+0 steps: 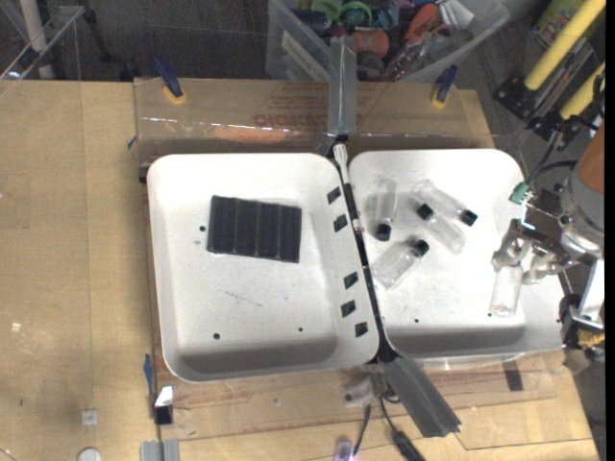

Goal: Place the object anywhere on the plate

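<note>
A black ribbed rectangular plate (255,229) lies flat in the left bin (183,344). My gripper (517,260) hangs over the right side of the right bin (452,339), far from the plate. A clear plastic bottle (504,293) hangs upright beneath it, its top between the fingers, so the gripper is shut on it. The bottle's lower end is close to the bin floor; whether it touches I cannot tell.
Several more clear bottles with black caps (399,257) (444,207) (382,206) lie in the right bin near the divider (351,248). A tub of coloured toys (384,17) stands behind the bins. Yellow tubes (577,22) lean at the back right.
</note>
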